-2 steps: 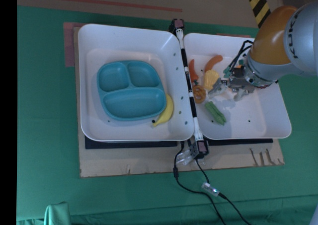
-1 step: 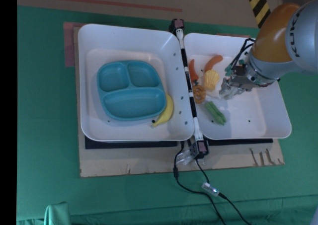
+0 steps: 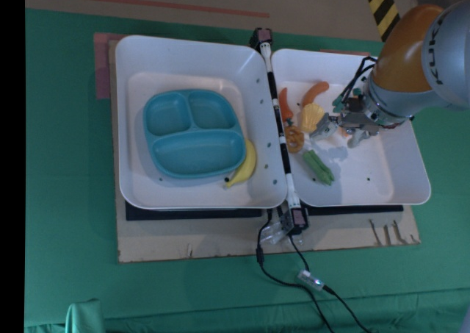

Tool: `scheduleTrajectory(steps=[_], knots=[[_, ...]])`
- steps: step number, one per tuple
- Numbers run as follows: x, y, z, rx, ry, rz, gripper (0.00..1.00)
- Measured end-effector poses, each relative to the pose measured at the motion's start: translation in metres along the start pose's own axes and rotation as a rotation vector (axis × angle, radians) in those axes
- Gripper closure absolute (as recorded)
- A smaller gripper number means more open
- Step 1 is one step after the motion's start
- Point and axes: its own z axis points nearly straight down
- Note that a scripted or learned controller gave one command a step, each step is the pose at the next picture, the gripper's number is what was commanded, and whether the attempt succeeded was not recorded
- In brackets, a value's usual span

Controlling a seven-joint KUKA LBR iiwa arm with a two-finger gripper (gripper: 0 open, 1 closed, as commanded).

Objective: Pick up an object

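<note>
The right bin (image 3: 393,177) holds several toy foods: an orange carrot-like piece (image 3: 316,91), a red-orange piece (image 3: 284,104) by the divider, a yellow piece (image 3: 311,116), a small orange pretzel-like piece (image 3: 294,138) and a green pod (image 3: 319,167). My gripper (image 3: 338,133) hangs low over this bin, just right of the yellow piece and above the green pod. Its two fingers stand apart, open, and I see nothing between them. One finger (image 3: 323,128) is close to the yellow piece.
The left bin (image 3: 126,118) holds a blue divided plate (image 3: 194,133) with a yellow banana (image 3: 244,166) at its right edge. A rail with clamps (image 3: 273,104) divides the bins. Cables (image 3: 308,280) trail off the front edge.
</note>
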Motion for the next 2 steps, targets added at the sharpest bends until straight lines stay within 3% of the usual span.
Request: scheduleTrajectory(steps=[1, 2], knots=[[-0.0011, 0.0007, -0.0079, 0.002, -0.001, 0.003, 1.0], [-0.0011, 0.0007, -0.0079, 0.002, -0.001, 0.003, 0.0]])
